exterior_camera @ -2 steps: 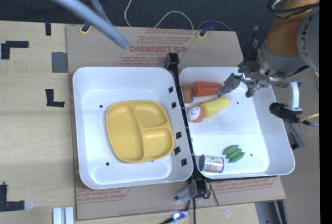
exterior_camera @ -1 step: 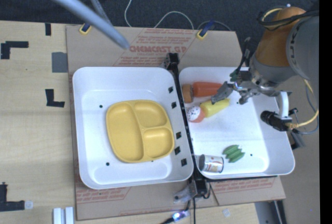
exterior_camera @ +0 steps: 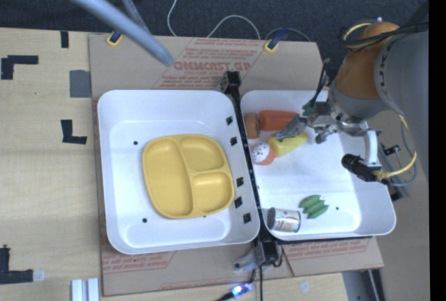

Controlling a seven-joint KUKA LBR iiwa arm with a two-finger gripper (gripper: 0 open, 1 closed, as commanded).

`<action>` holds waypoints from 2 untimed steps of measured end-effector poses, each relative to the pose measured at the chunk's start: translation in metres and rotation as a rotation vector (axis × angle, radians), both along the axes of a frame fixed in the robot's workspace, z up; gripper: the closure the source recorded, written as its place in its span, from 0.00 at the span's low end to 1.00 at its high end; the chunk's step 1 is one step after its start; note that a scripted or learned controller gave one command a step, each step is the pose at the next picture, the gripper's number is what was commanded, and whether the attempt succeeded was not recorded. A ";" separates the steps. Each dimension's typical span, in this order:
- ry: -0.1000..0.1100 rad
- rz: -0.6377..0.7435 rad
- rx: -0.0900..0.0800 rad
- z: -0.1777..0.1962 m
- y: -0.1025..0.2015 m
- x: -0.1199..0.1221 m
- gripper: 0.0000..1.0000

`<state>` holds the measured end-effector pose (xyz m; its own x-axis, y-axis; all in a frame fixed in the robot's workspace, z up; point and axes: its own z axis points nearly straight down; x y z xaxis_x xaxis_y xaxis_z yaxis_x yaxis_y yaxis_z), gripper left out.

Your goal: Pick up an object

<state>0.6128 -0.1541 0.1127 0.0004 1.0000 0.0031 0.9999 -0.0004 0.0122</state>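
The right white bin [exterior_camera: 348, 223] holds an orange carrot-like piece [exterior_camera: 277, 118], a yellow piece [exterior_camera: 287, 145], a small round red-and-white object [exterior_camera: 261, 153], a brownish item [exterior_camera: 251, 127] against the divider, a green pod [exterior_camera: 314, 206] and a metal can [exterior_camera: 283, 221] at the front. My gripper [exterior_camera: 298, 127] hangs low at the back of this bin, its tips just right of the orange piece and above the yellow one. I cannot tell whether anything sits between them.
The left white bin [exterior_camera: 122, 122] carries a yellow divided plate [exterior_camera: 188, 175]. A black divider [exterior_camera: 240, 153] separates the bins. The grey arm with its orange band [exterior_camera: 359, 70] enters from the right, and cables [exterior_camera: 376, 167] hang over the right bin's edge.
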 end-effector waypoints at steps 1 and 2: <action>-0.009 0.004 -0.004 0.015 0.001 0.003 1.00; 0.009 0.003 -0.004 0.066 0.010 -0.001 1.00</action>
<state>0.6119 -0.1438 0.1786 -0.0024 1.0000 -0.0009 1.0000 0.0024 0.0035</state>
